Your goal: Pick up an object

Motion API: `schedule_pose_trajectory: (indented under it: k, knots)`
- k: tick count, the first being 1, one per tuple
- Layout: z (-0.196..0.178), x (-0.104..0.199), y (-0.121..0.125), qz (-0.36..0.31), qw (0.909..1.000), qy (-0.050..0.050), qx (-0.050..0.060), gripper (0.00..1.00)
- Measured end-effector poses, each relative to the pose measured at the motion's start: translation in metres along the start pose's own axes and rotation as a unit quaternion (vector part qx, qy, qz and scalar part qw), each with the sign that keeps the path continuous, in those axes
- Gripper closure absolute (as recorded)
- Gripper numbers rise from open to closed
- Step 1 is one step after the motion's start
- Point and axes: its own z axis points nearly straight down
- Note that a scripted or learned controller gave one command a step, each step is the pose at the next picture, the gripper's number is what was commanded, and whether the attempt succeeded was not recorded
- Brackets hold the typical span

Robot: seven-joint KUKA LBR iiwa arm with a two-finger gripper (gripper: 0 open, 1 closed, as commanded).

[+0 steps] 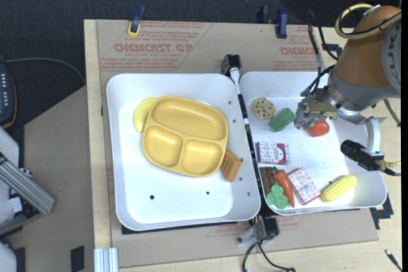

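Observation:
My gripper point(308, 115) is down in the right bin point(363, 204), in its upper part. It sits between a green block point(282, 119) on its left and a red tomato point(319, 128) just to its lower right, close to both. Nothing visibly hangs from it. A round cookie point(261, 107) lies further left, near the bin's dividing wall. Lower in the same bin are a small red-and-white carton point(272, 152), a carrot point(285, 186), a pink packet point(303, 185) and a yellow corn cob point(339, 188).
The left bin point(121, 137) holds a yellow divided plate point(185, 136) lying over a yellow piece point(141, 113), with a brown cracker point(231, 167) at its lower right. A green leafy toy point(276, 198) lies by the carrot. A black cable fitting point(360, 155) hangs over the right bin.

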Motion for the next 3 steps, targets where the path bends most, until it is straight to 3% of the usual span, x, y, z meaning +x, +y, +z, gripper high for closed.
schedule_pose_trajectory:
  k: [1, 2, 3]
  knots:
    - [-0.056, -0.005, -0.008, 0.0, 1.0, 0.0, 0.0, 1.0]
    - [-0.066, -0.005, -0.007, 0.0, 1.0, 0.0, 0.001, 1.0]
    - [-0.057, 0.042, 0.009, -0.002, 1.0, 0.001, 0.002, 1.0]
